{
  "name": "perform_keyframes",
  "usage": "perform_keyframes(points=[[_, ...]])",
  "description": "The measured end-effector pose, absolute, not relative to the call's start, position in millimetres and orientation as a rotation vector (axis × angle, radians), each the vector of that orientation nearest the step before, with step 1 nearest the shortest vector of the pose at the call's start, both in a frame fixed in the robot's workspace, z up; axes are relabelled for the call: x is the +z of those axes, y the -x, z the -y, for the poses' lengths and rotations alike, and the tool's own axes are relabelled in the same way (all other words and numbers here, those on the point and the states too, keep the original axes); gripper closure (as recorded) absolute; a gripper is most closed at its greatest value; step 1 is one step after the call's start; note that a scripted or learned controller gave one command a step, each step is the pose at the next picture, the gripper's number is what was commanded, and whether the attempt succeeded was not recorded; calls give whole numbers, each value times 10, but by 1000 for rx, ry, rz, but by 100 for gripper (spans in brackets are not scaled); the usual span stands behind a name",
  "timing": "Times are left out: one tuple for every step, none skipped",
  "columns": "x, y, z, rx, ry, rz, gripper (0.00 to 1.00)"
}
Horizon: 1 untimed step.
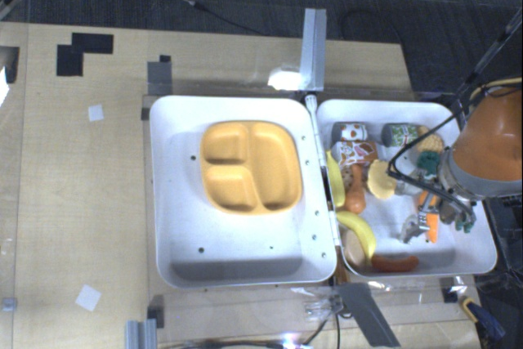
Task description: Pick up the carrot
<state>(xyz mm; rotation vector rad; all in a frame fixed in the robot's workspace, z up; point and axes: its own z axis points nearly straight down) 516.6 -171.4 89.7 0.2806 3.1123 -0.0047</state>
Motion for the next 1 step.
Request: perform_keyframes(points=[[1027,-5203,1709,-7,-271,-3104,100]])
